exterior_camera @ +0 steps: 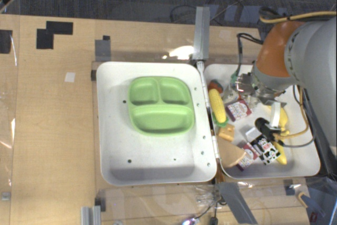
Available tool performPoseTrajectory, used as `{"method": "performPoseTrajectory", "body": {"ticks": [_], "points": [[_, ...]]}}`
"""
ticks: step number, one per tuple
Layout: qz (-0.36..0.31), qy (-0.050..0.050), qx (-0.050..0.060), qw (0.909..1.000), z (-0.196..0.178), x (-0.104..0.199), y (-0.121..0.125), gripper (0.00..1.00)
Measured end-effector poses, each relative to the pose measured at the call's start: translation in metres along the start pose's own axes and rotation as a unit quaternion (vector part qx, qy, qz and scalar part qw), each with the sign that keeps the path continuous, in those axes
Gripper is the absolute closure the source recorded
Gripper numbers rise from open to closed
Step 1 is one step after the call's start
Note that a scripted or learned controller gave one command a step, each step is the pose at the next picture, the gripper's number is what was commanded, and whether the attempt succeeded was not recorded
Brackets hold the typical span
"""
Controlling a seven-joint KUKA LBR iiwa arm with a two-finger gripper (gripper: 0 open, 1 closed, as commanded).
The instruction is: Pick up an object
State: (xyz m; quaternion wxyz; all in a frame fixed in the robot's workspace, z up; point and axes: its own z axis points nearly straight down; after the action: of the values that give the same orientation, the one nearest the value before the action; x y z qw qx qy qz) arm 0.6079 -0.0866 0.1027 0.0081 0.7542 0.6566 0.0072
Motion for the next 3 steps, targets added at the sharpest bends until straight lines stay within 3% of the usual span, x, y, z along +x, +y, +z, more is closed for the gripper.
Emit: {"method": "performPoseTrajectory", "body": {"ticks": [1, 2, 3], "points": [[-0.001, 0.000, -0.003, 1.0000, -0.013, 0.000, 0.003, 1.00], [-0.198, 0.002, 0.002, 0.9801, 0.011, 0.001, -0.014, 1.00], [-0.149, 0.001, 0.003, 0.9888, 0.013, -0.027, 0.017, 1.00]]}}
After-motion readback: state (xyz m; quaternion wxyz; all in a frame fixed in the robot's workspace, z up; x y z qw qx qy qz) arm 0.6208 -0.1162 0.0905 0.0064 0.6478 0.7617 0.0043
